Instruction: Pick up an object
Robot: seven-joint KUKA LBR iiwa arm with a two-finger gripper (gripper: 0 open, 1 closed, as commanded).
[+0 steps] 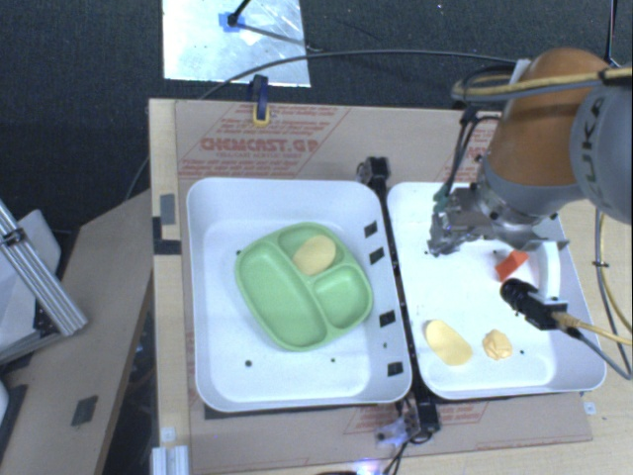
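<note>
In the right bin (pixel 470 290) lie a flat yellow piece (pixel 448 343) and a small yellow lump (pixel 497 344) near the front. A small orange piece (pixel 511 263) sits further back, partly under the arm. My gripper (pixel 442 237) hangs low over the back left part of this bin, to the left of the orange piece and well behind the two yellow ones. I see nothing between its tips. In the left bin (pixel 223 216) a green divided plate (pixel 272 310) carries a pale yellow item (pixel 316 255) in its back compartment.
The grey and orange arm (pixel 549 127) covers the back right of the right bin. A black-clipped divider (pixel 388 265) separates the two bins. A blue clamp (pixel 259 97) and a foil sheet (pixel 233 28) lie behind the bench.
</note>
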